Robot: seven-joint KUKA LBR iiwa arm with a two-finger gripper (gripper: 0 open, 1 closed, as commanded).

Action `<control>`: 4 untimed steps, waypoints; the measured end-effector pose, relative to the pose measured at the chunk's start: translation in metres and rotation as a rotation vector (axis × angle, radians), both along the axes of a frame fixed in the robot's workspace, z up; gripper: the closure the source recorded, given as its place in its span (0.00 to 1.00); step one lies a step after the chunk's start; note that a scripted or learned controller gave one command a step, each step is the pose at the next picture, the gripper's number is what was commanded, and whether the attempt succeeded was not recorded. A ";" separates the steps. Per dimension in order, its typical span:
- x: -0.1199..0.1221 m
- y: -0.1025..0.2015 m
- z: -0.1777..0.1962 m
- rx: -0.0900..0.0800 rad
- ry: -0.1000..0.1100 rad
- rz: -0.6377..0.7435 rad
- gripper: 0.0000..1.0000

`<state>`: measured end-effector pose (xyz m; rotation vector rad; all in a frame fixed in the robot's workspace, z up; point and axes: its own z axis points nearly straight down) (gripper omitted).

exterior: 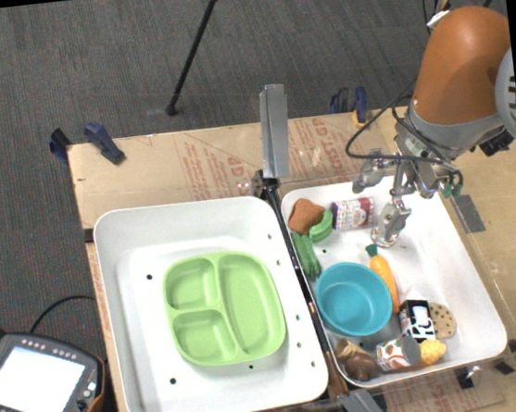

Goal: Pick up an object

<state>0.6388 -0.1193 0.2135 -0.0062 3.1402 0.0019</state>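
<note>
The left bin (116, 264) held a green divided plate (224, 307); the right bin (469, 286) was crowded. There the gripper (391, 226) hung low over bare floor with nothing between its fingers, though whether they were spread or pressed together could not be told. Candidates lay close: a blue bowl (354, 301), a small jar (352, 213) just left of it, an orange carrot (383, 274) just below. A descent from there would likely close on nothing, or nudge the jar, which looked apt to roll.
</note>
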 end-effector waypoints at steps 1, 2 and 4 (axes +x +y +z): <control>-0.017 -0.027 -0.130 0.003 0.009 0.106 0.00; -0.067 -0.081 -0.125 -0.001 -0.001 0.088 0.00; 0.007 0.045 -0.125 0.002 -0.002 0.114 0.00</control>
